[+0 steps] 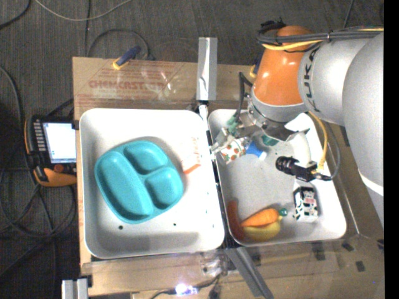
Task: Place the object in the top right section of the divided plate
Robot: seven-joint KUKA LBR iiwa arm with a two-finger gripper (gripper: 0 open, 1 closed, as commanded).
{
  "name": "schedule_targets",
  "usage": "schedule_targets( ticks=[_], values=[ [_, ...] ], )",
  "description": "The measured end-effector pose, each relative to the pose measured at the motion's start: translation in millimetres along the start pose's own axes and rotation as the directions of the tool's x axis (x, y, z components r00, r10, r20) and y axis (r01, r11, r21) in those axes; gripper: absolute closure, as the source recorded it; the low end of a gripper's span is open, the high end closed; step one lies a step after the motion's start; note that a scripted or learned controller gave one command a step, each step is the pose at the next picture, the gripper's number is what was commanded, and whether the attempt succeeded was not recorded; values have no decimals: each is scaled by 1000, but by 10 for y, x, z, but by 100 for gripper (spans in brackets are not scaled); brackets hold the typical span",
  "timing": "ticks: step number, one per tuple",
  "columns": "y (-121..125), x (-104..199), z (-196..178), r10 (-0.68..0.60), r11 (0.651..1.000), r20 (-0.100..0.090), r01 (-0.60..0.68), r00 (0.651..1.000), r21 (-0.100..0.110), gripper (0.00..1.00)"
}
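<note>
From above, the end effector (234, 143) hovers at the right bin's (336, 229) upper left, a small spotted object (232, 150) seemingly between its fingers — opening unclear. Best lift clear of the bin walls, then carry left to the teal divided plate (140, 179) — its top right section.
</note>
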State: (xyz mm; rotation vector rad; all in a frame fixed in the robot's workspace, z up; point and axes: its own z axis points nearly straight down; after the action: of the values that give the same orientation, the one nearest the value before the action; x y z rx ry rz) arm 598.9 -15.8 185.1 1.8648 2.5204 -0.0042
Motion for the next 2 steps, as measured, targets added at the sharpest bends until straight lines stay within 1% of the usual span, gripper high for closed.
schedule_targets(
  ticks=[1,2],
  values=[
    [-70,366,19,16,1000,-5,-16,1000,4,100],
    [-610,-127,23,161,987,-6,-161,987,6,100]
  ],
)
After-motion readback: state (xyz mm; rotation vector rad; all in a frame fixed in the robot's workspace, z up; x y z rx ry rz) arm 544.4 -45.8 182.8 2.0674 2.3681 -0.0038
